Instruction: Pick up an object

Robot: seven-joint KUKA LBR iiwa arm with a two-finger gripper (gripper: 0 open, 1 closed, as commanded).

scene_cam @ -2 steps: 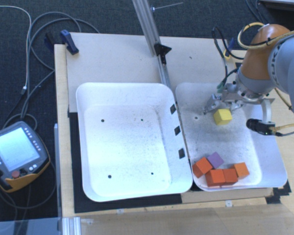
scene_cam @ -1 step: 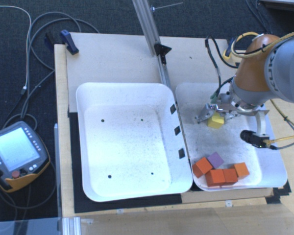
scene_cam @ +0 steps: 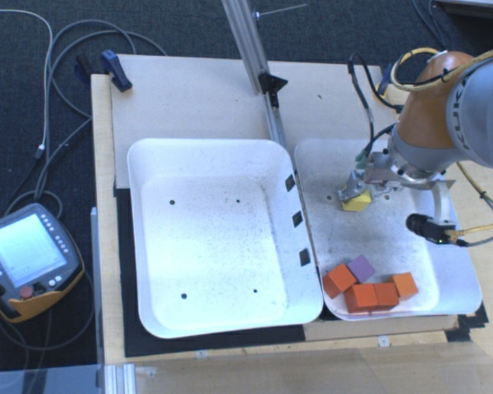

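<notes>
The yellow block [scene_cam: 357, 203] lies in the right bin [scene_cam: 329, 167], in its upper part, about halfway between the left and right walls. The gripper [scene_cam: 360, 194] is directly over it, at the end of the arm [scene_cam: 444, 113] that reaches in from the right. From where I stand, the block looks out from below the tip of the gripper, so they are touching or almost touching. I cannot tell if the block is between the two sides of the pincer or only under it, and I cannot tell if the pincer is wide or narrow, because the wrist hides this part. The block is small and I cannot read a long axis on it.

Lower in the same bin, near the front wall, there is a group of other pieces: several orange blocks [scene_cam: 370, 295] and one purple block [scene_cam: 361, 267], close together and touching. They are well apart from the gripper. The left bin [scene_cam: 148, 158] stands just beside the right one.

In my judgement, the yellow block is the target, because the gripper is right above it. The next move depends on this vertical relation: if the pincer is really around the block, a straight lift would be enough.
</notes>
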